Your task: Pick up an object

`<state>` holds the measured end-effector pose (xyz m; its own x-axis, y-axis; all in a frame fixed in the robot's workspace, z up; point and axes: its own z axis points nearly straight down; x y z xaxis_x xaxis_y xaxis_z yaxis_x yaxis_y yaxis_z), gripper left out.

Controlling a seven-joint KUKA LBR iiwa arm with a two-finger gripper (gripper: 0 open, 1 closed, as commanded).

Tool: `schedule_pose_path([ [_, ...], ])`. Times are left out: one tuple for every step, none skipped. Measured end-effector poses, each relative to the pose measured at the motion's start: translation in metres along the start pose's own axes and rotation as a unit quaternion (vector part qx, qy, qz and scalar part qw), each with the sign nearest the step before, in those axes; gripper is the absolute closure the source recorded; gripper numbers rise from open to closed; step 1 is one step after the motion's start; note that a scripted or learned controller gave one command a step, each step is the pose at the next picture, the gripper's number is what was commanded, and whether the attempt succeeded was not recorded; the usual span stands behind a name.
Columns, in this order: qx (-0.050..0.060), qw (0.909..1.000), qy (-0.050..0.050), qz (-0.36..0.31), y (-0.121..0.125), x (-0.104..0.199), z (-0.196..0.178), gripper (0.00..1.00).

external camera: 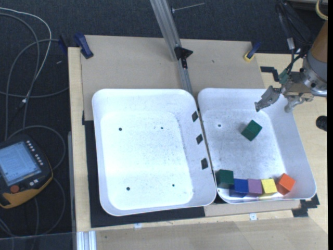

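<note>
Bench (pixel 135 61) carrying two white bins: left bin (pixel 104 139) and right bin (pixel 296 139), the latter holding a row of cubes along its near wall. Gripper (pixel 278 100), fingers spread open and holding nothing, hovers over the right bin's far right. Lone green cube (pixel 252 129) lies mid-bin, nearer and left of it; a sound pick probably needs the gripper centred above, straddling opposite faces.

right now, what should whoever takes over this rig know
Gripper: open, holding nothing, over the upper right corner of the right bin.
Objects: dark green block lies alone mid-bin, below and left of the gripper. Along the bin's near edge sits a row: green block, blue block, purple block, yellow block, orange block.
Done: nothing picked yet.
Left: descend on a block, likely the lone dark green one, grip and lift.
</note>
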<state>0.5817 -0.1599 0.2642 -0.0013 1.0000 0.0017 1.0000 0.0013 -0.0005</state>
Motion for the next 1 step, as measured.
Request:
schedule_pose_path([
  [0.005,1.0,0.001,0.001,-0.017,-0.0229,0.1693,0.0],
])
